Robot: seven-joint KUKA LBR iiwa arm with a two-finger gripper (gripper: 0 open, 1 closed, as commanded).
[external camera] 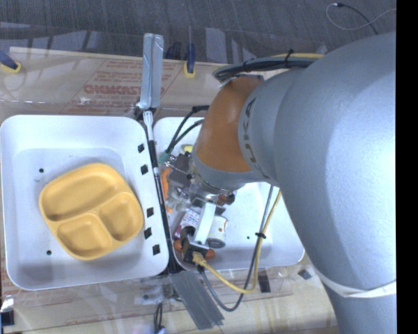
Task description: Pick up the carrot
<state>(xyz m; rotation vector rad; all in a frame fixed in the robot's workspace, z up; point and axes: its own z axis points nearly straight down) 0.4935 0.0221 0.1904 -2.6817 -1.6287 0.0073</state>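
Arm reaches over the right bin, wrist and gripper low at that bin's left wall beside the divider. Carrot: an orange sliver just left of the gripper, mostly hidden. Gripper state: cannot tell. Left bin holds a yellow three-compartment plate

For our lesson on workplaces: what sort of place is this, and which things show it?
Probably a robotics lab test bench: a grey robot arm reaches over two white bins, and a yellow divided tray lies in the left one.
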